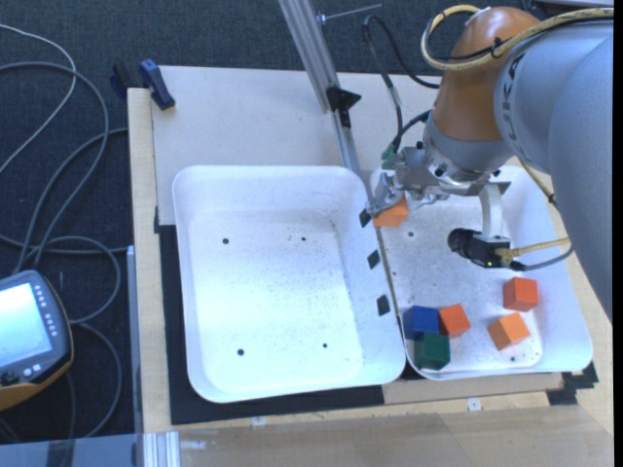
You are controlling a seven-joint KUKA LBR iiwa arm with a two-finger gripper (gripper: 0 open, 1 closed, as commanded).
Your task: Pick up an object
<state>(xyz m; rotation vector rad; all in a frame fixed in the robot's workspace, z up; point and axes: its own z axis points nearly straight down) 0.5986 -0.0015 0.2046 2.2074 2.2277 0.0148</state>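
Note:
My gripper [390, 206] hangs over the right bin's [569, 350] left edge, near the rim shared with the left bin [191, 261]. It is shut on a small orange block [392, 215], which sits between the fingertips, slightly tilted. In the right bin's near part lie a blue block [421, 320], a green block [433, 350] touching it, an orange block [455, 319], another orange block [509, 331] and a red-orange block [521, 293].
A slanted metal pole [310, 47] comes down just left of the gripper. A black camera unit with a yellow cable [479, 246] hangs from the wrist. A blue clamp [156, 84] sits at the board's far left corner.

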